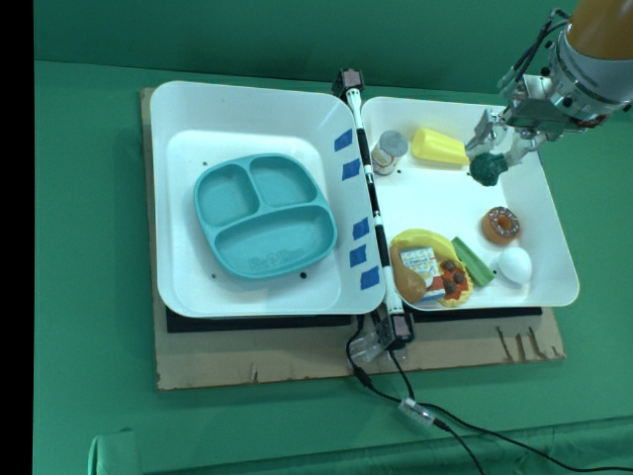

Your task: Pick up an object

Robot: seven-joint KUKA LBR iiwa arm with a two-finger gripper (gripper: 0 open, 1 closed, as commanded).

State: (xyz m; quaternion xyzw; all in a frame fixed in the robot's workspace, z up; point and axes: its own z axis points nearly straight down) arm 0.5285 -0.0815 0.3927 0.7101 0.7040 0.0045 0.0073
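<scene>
Broccoli [488, 169] hangs between the claw [499, 152] fingers over the right bin [554, 245], near the yellow block [438, 147]. Claw closed on it, looks lifted clear for carrying.

I see a teal divided plate [265, 216] lying flat in the left white bin [173, 117], well inside its walls. Blue tape squares [343, 141] dot that bin's right wall. Under it a cardboard sheet [247, 369] rests on green cloth [89, 216], and a black cable [413, 413] trails across the cloth toward the front.
</scene>
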